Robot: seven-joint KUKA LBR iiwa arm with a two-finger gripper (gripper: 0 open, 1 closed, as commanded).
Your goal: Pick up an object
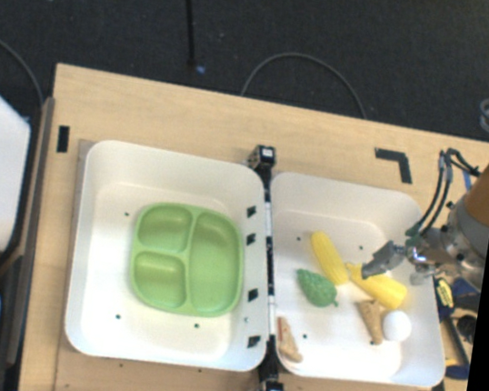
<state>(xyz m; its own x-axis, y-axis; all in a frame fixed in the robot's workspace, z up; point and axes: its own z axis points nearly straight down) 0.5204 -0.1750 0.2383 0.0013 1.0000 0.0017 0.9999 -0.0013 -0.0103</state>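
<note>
- No legible text, labels, brands or numbers on bench (192, 117), either bin (176, 165) or their contents.
- Black corner marks on bench carry no lettering.

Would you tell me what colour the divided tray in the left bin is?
Light green; the tray shows clearly in the camera view.

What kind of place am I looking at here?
Probably a robot test bench in a lab: two white bins side by side on a wooden bench, toy food like a yellow corn cob, and loose cables on dark carpet.
</note>
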